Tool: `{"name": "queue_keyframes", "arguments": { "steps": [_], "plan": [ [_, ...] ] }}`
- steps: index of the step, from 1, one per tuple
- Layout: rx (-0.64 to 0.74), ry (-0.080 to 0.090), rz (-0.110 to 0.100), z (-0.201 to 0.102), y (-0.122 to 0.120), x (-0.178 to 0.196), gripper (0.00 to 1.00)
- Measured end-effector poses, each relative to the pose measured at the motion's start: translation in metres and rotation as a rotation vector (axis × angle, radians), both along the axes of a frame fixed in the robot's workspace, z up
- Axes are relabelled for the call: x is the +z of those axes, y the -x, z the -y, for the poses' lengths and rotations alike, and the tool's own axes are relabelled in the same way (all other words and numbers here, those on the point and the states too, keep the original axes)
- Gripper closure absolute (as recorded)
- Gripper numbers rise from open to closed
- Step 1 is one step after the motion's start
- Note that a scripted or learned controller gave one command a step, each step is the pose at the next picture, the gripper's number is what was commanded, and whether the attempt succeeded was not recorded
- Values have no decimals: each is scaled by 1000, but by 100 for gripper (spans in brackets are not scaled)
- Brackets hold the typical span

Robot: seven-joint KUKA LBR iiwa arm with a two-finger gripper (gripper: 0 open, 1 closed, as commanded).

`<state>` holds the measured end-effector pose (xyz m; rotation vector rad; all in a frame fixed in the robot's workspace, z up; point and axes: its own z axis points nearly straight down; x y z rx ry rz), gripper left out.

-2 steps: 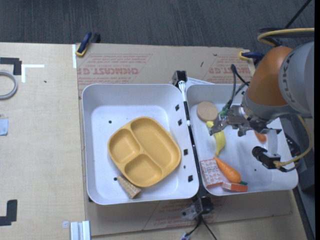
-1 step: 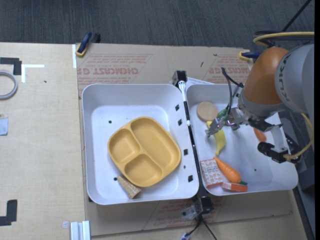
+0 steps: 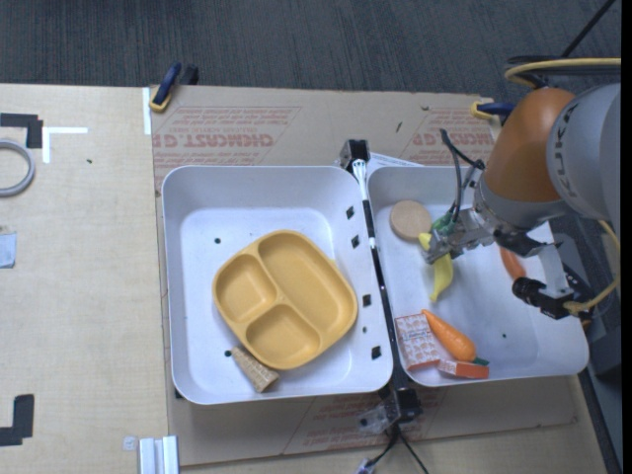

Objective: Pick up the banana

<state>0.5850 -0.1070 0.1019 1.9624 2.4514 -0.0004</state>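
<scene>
We see the banana (image 3: pixel 441 274) in the right bin (image 3: pixel 553 358), hanging or leaning nearly upright with its top end right at the end effector (image 3: pixel 443 238) and its lower tip pointing down toward the bin floor. Taking the banana as our landmark: a round tan disc (image 3: pixel 409 219) lies just up and left of it, a carrot (image 3: pixel 451 335) lies below it beside a red-and-white packet (image 3: pixel 416 342), and a small orange piece (image 3: pixel 512 262) sits to its right, partly under the arm. Farther left of the banana, across the divider, the left bin (image 3: pixel 188 294) holds a yellow divided plate (image 3: pixel 284 298) with a cracker-like piece (image 3: pixel 255 369) at its lower edge. We judge the banana to be a light toy, stiff and smooth-skinned, so it could slip or swing if pinched only at the tip; a hold across its middle would seem steadier to us. The end effector appears to be closed on the banana's upper end, though the fingers are small and cluttered by cables here, so we say this with some caution. The grey arm (image 3: pixel 583 156), with its orange band, reaches in from the right of the banana, wrist bent downward over the bin, above the counter (image 3: pixel 79 314).
</scene>
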Motion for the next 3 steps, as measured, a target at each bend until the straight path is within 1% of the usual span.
{"name": "queue_keyframes", "arguments": {
  "steps": [1,2,3],
  "plan": [
    [341,1,1,-32,-5,91,100],
    [236,0,1,-77,6,114,100],
    [429,1,1,-116,-40,126,100]
  ]
}}
